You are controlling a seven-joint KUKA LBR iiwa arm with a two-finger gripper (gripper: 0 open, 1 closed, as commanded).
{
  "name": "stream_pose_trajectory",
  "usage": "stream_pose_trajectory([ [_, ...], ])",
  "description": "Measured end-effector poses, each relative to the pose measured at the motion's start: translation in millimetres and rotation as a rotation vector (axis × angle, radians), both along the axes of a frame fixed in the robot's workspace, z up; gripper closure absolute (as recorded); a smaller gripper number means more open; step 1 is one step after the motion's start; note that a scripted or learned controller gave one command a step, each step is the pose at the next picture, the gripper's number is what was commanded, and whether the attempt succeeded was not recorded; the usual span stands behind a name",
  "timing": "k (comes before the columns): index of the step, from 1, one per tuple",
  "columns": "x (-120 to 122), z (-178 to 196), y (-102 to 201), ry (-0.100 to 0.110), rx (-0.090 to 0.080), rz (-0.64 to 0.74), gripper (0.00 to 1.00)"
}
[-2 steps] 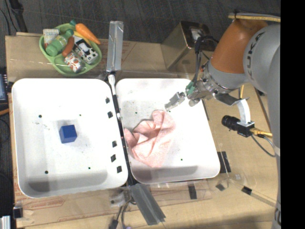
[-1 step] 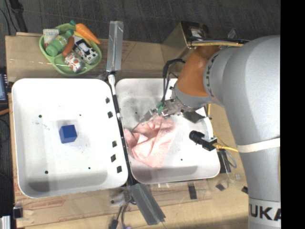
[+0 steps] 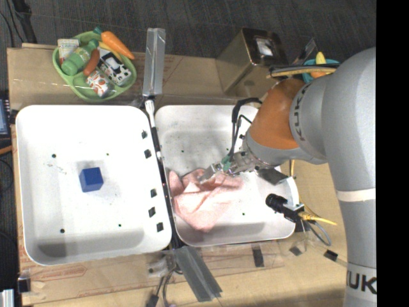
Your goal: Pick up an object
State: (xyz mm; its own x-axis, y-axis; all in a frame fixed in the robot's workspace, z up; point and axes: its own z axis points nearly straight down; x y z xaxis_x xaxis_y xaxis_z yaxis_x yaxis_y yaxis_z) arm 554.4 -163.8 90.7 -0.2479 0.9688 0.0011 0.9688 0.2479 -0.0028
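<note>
Gripper (image 3: 214, 169) sits low on the pink cloth (image 3: 201, 200); grip state unclear. Pinch a raised fold, then lift straight.

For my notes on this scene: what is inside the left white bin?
Inside the left white bin lies one blue cube on the bare floor, near the middle. A few small dark spots mark the floor. Nothing covers any part of it.
</note>
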Motion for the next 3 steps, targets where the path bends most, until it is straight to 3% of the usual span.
stream_pose_trajectory([
  [1,-16.0,-0.5,7.8,0.000,0.000,0.006,0.00],
  [2,-15.8,6.9,7.3,0.004,0.000,0.008,1.00],
  [3,-15.8,7.0,7.3,0.003,0.000,0.009,0.00],
])
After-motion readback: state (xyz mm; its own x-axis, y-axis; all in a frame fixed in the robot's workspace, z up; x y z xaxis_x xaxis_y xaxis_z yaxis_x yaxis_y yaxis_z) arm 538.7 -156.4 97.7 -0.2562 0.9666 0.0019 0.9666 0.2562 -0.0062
